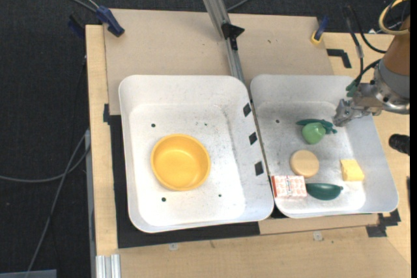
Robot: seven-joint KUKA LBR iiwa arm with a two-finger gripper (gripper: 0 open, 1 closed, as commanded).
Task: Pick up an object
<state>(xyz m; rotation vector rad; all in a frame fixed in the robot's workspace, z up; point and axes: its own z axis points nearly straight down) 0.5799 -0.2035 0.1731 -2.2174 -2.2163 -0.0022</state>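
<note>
Far off to the pincer's left, you are looking at a yellow bowl (pixel 180 161) sitting alone in the left bin (pixel 140 97); nothing there is threatening this try. Coming closer, in the right bin (pixel 287 91), a small red-and-white packet (pixel 288 187) is lying below and left of the pincer, a round tan disc (pixel 304 163) just above it, and a dark green piece (pixel 324 191) beside the packet.

Just left of the pincer and slightly lower, a green apple-like toy with a dark leaf (pixel 315 131) is sitting; I judge it the likeliest target. A yellow block (pixel 352 170) is lying below the pincer, well apart from it.

The pincer (pixel 344 112) is hanging low over the right bin's floor, and you cannot tell from here whether it is open or closed; nothing is visibly gripped.

What you are risking: the toy looks round, so it may roll aside under an off-centre close, or the tip may be catching only the thin leaf.

The arm is reaching in from the right, wrist angled down and leftward toward the toy.
</note>
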